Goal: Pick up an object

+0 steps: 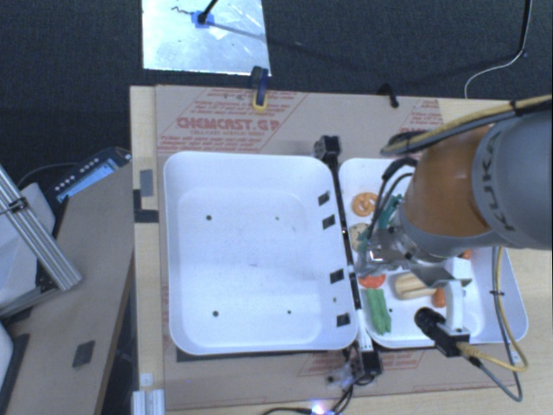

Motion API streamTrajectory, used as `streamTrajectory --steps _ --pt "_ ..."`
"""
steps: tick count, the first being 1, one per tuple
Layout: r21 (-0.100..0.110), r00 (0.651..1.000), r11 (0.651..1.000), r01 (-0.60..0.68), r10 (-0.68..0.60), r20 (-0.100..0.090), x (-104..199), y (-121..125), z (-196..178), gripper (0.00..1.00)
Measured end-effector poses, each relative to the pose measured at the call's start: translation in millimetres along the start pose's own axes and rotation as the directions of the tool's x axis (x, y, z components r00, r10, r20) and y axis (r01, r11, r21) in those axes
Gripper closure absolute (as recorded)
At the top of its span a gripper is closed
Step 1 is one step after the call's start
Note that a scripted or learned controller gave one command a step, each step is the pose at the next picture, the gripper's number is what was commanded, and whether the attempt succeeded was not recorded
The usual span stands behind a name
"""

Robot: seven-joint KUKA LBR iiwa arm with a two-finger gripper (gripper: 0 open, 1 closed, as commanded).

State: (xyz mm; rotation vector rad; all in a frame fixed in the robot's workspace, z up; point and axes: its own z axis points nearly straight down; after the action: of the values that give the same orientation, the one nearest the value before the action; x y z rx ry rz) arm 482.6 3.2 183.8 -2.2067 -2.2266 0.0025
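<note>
The grey arm (484, 188) with its orange band enters from 3 o'clock and covers most of the right bin (517, 309), hiding whatever lies beneath it. The gripper (380, 253) sits low over that bin near its left wall, but the wrist and cables crowd it so closely that I cannot tell how it stands or whether it has anything.

Around it, 5 small things peek out: an orange pretzel-shaped piece (365, 203) at 12 o'clock from the gripper, a red-orange piece (371, 279) just below it, a green object (378, 309) at 6 o'clock, a tan block (413, 285) at 4 o'clock, and a small orange bit (440, 297) beside that, partly cut off by the arm's hardware.

The left bin (259, 249) lies on the desk (225, 124) at 9 o'clock.
</note>
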Motion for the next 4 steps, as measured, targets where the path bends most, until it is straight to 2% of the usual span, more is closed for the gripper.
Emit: streamTrajectory --steps 1,2,3,4 --pt "-0.027 1.0 1.0 -0.002 0.002 0.004 2 70 -139 1.0" --pt "-0.02 1.0 1.0 0.005 -0.005 -0.002 82 44 -242 1.0" --pt "-0.013 1.0 1.0 0.002 -0.002 0.0 140 22 -295 1.0" --pt "-0.013 1.0 1.0 0.001 -0.001 -0.001 179 2 -354 1.0"
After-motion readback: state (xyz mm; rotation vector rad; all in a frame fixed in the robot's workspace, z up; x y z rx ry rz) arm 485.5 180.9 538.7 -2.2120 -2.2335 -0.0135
